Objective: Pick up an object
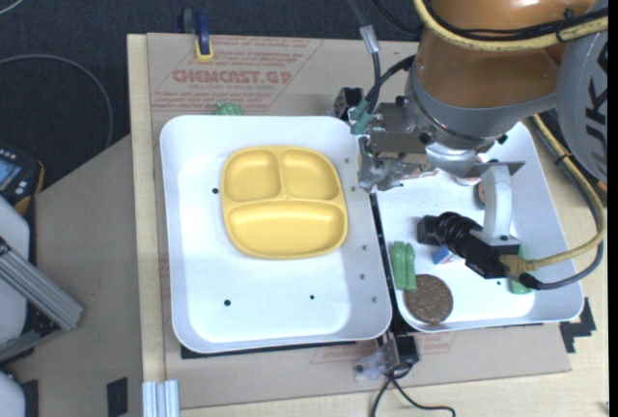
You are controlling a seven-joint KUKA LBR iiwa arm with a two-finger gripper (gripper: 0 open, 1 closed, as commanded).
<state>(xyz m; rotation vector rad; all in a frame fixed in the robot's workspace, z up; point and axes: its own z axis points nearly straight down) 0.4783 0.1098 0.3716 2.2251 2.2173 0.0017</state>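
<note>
Camera view, entries taken from my tool outward.

1. My gripper (383, 164): sits low over the far left corner of the right bin (541, 212), hard against the wall that the two bins share. My orange-and-grey wrist covers it from above, so I cannot tell whether it is wide or narrow. Nothing shows in its grasp.

2. Yellow plate (285, 203): three compartments, lying flat in the far half of the left bin (193, 261). Its right rim is near my gripper, just across the shared wall, and not touching it.

3. Green piece (402, 265): long, lying against the left wall of the right bin, toward the near end, apart from my gripper.

4. Brown disc (430, 299): round and flat, in the near left corner of the right bin, just beside the green piece's near end and farther from my gripper than the piece.

5. Small blue item (441, 256): just right of the green piece; too small to identify.

6. Cardboard sheet (251, 68): red lettering, under both bins.
</note>
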